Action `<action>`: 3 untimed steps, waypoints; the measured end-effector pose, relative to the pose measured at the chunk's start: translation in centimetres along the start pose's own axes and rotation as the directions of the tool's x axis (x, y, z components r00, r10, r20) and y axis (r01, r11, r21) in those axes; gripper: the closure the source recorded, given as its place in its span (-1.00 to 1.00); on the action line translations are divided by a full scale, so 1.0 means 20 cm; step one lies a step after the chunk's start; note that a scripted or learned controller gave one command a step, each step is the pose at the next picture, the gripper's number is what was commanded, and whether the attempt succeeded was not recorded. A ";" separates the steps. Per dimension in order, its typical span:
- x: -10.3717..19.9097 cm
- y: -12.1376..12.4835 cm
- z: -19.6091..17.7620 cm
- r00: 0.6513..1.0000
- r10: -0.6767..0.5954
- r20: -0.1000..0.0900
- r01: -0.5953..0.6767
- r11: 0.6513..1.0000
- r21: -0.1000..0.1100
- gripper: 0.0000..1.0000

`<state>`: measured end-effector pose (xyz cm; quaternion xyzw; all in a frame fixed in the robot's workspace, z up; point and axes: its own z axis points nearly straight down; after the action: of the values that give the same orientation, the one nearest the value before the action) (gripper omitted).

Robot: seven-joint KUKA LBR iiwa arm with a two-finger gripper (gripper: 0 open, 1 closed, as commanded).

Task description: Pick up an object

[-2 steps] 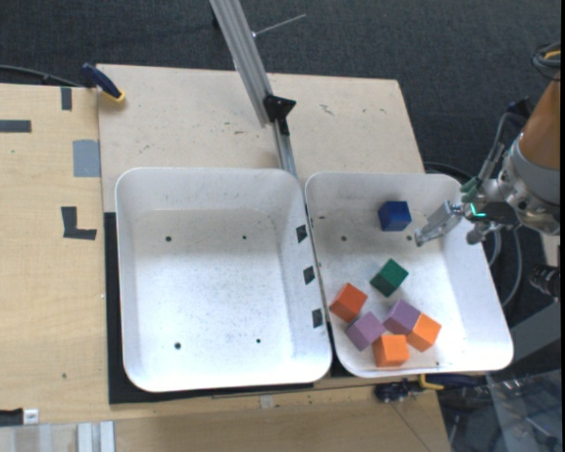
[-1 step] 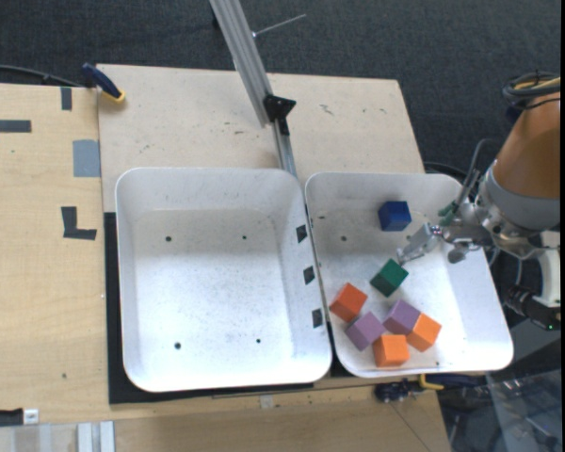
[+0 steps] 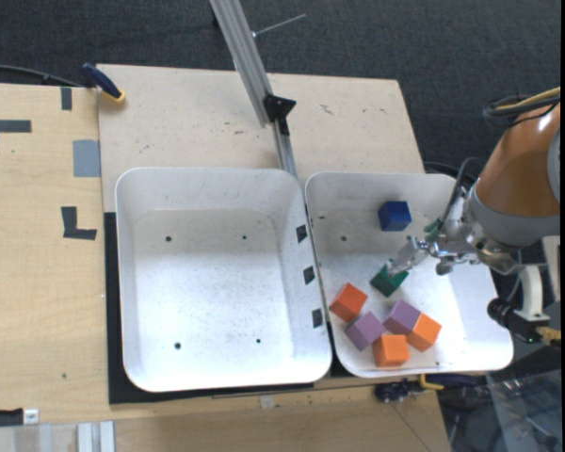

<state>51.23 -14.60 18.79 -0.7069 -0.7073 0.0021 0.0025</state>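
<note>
1. Two-finger metal gripper sits over the right-hand shallow white bin, reaching in from the right; whether it is clenched or released cannot be told.
2. Small dark green block lies right at the gripper tip, just below-left of it, tilted; contact or a grasp cannot be confirmed.
3. Green block is near the middle of the right bin, above the cluster of other blocks.
4. Cluster at the bin's lower part: orange cube, two purple cubes, two more orange cubes, packed close together.
5. Blue cube lies apart, toward the bin's upper side.
6. Left-hand shallow white bin adjoins the right bin.
7. Grey arm with orange band is at the right edge.
</note>
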 end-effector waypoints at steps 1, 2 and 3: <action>-0.01 -0.01 0.22 1.000 0.000 0.000 0.000 1.000 0.000 -1.00; 0.00 -0.01 0.16 1.000 -0.002 0.000 0.002 1.000 -0.003 1.00; 0.02 0.01 -0.15 1.000 -0.002 0.002 0.002 1.000 -0.012 1.00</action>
<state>51.41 -14.11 21.80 -0.7063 -0.7079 -0.0014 -0.0023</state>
